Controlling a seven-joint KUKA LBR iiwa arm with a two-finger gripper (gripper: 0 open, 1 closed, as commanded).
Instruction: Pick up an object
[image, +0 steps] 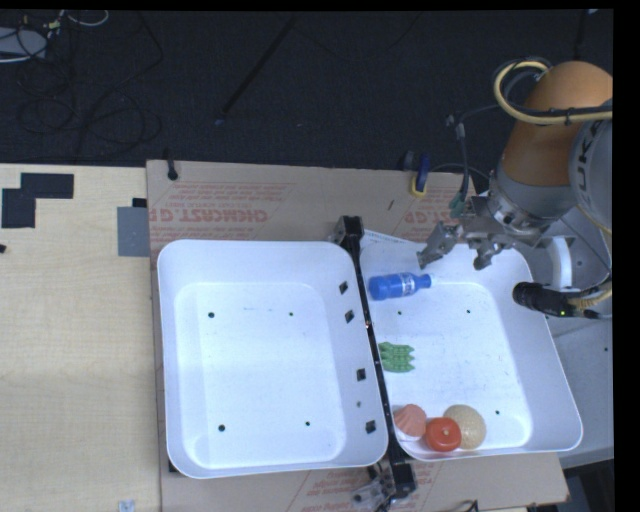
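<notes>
**Nothing lifted yet**

Left white plastic bin (180, 300): bare. In right white bin (545, 370): blue plastic bottle (398, 286) near far-left corner, green ridged piece (396, 357) by left wall, round items at near edge. Above far edge, two-finger gripper (462, 247) spread open, holding nothing. Grasp and lift outstanding.

Bins: two shallow white ones side by side on the counter, left bin (180, 300) and right bin (520, 330).
Bottles: one, blue bottle (397, 286), at 10 o'clock in the right bin.
Green items: one, green pod cluster (396, 357), at 9 o'clock.
Round items: three at 7 o'clock, pink piece (409, 420), red ball (443, 434), beige ball (468, 424).
</notes>
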